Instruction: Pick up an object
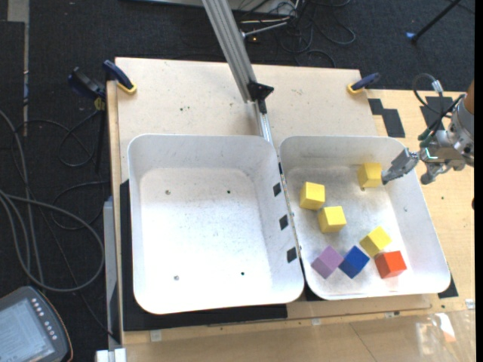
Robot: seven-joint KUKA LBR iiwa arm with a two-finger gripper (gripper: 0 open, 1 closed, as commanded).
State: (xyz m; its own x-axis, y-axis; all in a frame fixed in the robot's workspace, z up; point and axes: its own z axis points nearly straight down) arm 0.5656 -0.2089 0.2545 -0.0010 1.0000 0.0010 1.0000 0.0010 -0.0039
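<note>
Seven small blocks in the right bin (423,217); nearest is the yellow block (370,175) by its far wall, likely light, stiff, best pinched across flat sides. Gripper (416,166) just beside it, fingers spread, nothing between. Left bin (139,202) alongside.

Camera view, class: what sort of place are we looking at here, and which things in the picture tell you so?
Probably a robotics lab. A board clamped at its corners bears two white bins, one holding coloured blocks; an end effector reaches in from the right, and cables trail over the dark floor.
</note>
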